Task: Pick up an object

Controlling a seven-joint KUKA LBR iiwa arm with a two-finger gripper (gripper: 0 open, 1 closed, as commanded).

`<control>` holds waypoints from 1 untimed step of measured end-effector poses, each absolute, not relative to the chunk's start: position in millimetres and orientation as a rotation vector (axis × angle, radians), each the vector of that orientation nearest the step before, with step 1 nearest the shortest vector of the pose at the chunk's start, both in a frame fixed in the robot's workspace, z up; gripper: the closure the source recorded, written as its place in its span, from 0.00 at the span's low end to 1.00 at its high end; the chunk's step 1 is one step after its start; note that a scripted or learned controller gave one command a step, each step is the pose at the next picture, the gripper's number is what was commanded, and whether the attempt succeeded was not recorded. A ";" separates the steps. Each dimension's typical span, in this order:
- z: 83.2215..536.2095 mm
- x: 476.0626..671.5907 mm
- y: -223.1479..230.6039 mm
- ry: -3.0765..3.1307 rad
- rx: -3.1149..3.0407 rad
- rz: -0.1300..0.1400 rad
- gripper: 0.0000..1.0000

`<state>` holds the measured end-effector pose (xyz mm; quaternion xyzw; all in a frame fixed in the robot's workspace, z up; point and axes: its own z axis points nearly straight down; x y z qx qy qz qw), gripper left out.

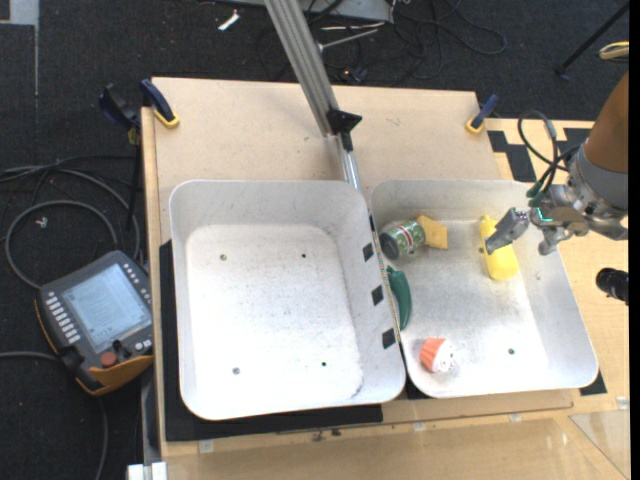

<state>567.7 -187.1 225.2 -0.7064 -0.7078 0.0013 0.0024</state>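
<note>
The right bin [560,298] holds several small objects. A yellow block-like toy [498,256] lies near its upper right. A green can [402,239] lies on its side beside a small yellow piece [434,233]. A dark green curved item [400,296] rests against the left wall, and an orange and white object [436,355] sits near the front. My gripper [528,234] hangs over the bin's right side, just above and right of the yellow toy. It is open, with nothing between its fingers.
The left bin [190,268] adjoins the right one along a shared wall. A slanted metal pole [305,53] rises from behind the bins. Clamps [160,105] sit on the bench corners, and a teach pendant [95,313] lies off the bench at left.
</note>
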 end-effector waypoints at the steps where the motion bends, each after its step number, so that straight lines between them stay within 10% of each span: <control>1: 227.7 568.2 -186.9 -2.223 -2.218 0.001 0.00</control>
